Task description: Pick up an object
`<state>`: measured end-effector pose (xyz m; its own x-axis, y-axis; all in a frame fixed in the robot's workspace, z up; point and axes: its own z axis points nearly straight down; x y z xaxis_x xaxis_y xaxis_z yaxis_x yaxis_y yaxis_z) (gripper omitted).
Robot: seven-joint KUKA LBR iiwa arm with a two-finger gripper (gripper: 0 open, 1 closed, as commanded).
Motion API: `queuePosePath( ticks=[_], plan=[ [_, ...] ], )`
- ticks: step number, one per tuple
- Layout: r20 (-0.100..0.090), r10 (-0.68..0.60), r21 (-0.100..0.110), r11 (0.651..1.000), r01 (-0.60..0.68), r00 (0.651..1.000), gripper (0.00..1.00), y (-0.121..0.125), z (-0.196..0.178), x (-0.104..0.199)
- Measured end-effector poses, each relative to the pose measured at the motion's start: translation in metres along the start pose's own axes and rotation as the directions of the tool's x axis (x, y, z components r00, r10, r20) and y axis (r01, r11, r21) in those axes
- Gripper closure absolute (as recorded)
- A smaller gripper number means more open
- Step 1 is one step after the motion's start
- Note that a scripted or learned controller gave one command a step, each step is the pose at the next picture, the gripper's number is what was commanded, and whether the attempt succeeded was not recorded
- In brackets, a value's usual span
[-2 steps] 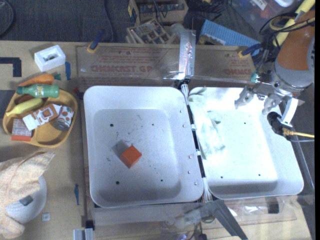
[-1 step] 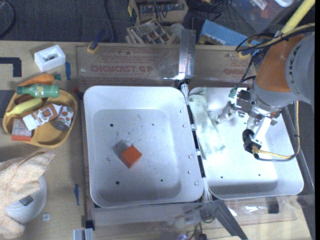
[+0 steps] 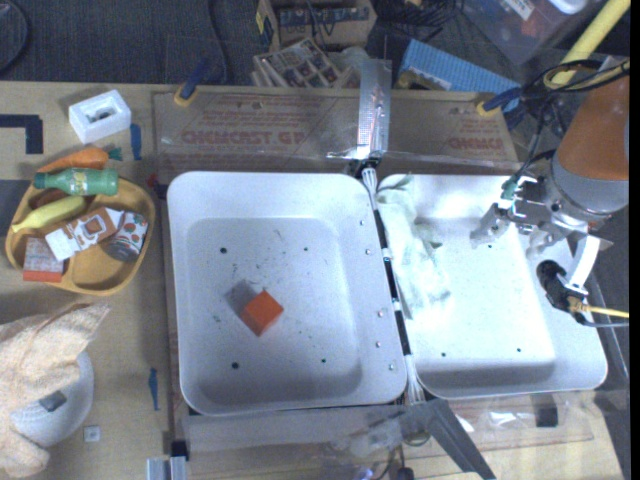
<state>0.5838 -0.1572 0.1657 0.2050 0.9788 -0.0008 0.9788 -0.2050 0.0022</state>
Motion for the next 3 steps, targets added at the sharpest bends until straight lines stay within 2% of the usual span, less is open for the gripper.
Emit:
queuePosePath(
  ticks=[1, 2, 3],
  plan=[
    [0.000, -0.036, 0.000, 0.999, 0.036, 0.999, 0.00, 0.044, 0.060, 0.035],
    [0.001, -0.007, -0.001, 1.000, 0.007, 1.000, 0.00, 0.035, -0.013, -0.020],
    [-0.002, -0.038, 0.003, 0.999, 0.038, 0.999, 0.00, 0.047, 0.068, 0.073]
  ],
)
